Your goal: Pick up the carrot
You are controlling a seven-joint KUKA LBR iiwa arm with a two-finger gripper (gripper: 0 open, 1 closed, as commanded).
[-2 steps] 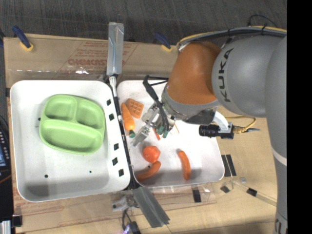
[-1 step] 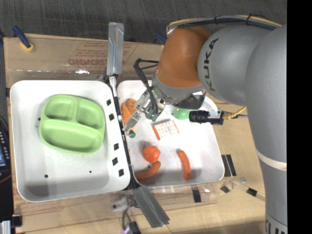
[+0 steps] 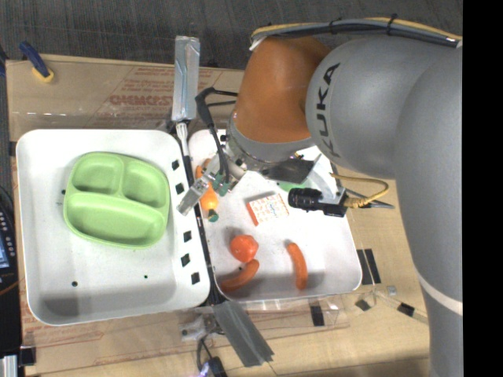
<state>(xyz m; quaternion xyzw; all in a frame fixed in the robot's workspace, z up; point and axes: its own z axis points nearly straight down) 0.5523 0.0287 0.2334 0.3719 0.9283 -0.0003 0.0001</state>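
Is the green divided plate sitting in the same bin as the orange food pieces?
No: the green plate lies in the left bin, while the orange pieces lie in the right bin.

A green divided tray (image 3: 118, 199) is lying in the left bin (image 3: 35, 234); a red tomato (image 3: 244, 247), two sausages and a printed card (image 3: 266, 208) are sitting in the right bin (image 3: 342, 246).

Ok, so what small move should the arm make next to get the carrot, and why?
Probably a small shift to centre the pincer over the carrot before trying a grip. The carrot lies tight against the left wall of the right bin, with the pincer just beside its upper end, so a grip from here looks likely to slip or catch the wall.
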